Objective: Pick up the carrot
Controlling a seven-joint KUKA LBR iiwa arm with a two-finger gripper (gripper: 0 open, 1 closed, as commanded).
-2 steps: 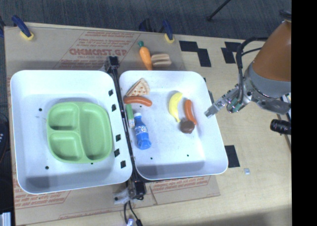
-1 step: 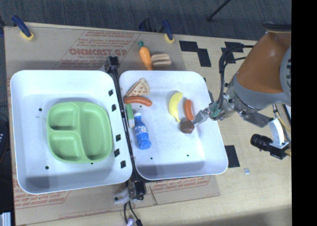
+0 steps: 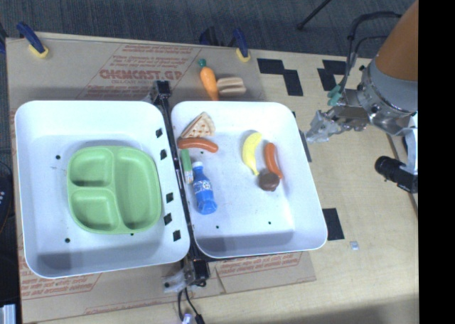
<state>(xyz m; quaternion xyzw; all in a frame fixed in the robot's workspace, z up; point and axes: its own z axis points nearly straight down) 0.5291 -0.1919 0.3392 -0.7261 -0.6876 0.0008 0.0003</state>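
A tan bench (image 3: 370,244) over dark carpet carries two shallow white bins side by side. The carrot (image 3: 208,81), orange with a green top, lies outside both bins on the cardboard sheet (image 3: 142,67) just beyond the far rim of the right bin (image 3: 306,209), touching a small bun-like sandwich (image 3: 231,87) on its right. The right bin holds six things: a toast wedge (image 3: 200,127) near its far left corner, a sausage (image 3: 198,145) just below it, a blue bottle (image 3: 203,190) along the left wall, one banana (image 3: 251,150) in the middle, a second sausage (image 3: 271,160) beside it, and a brown round piece (image 3: 268,181) at that sausage's near end. The left bin (image 3: 35,244) holds one green divided plate (image 3: 114,189). The gripper (image 3: 321,128) hangs past the right bin's right edge, well apart from the carrot; whether its fingers are open or closed cannot be told.
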